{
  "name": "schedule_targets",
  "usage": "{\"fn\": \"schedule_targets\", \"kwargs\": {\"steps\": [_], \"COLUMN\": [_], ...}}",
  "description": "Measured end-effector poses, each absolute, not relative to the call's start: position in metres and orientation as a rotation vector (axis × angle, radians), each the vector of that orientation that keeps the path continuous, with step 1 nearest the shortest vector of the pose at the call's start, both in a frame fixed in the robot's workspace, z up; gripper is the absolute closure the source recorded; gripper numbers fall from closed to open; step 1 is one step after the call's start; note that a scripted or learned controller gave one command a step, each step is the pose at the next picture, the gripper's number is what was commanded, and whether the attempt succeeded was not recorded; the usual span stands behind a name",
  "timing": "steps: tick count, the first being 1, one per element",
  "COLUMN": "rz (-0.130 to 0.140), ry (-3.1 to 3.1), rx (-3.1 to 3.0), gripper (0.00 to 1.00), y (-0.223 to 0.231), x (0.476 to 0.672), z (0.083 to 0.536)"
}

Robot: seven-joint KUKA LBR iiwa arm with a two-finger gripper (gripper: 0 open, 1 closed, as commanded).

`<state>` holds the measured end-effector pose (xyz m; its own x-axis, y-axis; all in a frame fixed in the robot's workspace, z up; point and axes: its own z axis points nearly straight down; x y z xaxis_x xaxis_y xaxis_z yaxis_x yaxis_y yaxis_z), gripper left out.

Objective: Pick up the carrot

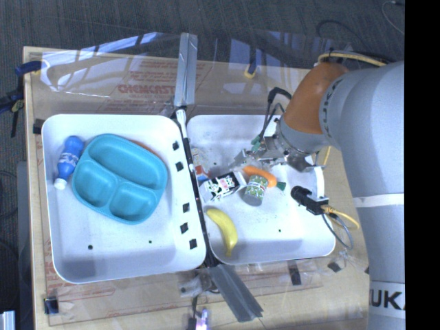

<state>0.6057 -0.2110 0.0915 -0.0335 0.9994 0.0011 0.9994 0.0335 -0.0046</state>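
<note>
Carrot (261, 175) lies in the right bin (302, 243) directly under the jaws; whether they grip it I cannot tell. A green-lidded cup (255, 188) touches it, a banana (224, 228) lies farther out toward the near rim. Beyond, the left bin (103, 253) holds a blue tray (120, 177) and bottle (67, 158).

Two bins sat side by side on the bench. In the left bin (103, 253) a divided tray (120, 177) lay toward the back, with a bottle (67, 158) just beside it on the left. In the right bin (275, 246) the carrot (265, 175) lay near the middle, touching a small can (255, 189) before it — a patterned carton (221, 185) lay left of the can (close by the shared wall). A banana (224, 229) lay nearer the front, and the gripper (265, 153) hung just behind the carrot
</note>
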Motion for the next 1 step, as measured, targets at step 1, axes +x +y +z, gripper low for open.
{"fn": "schedule_targets", "kwargs": {"steps": [1], "rz": [0.005], "ry": [-2.259], "rx": [-2.176], "gripper": [1.0], "y": [-0.2106], "x": [0.6061], "z": [0.1016]}}
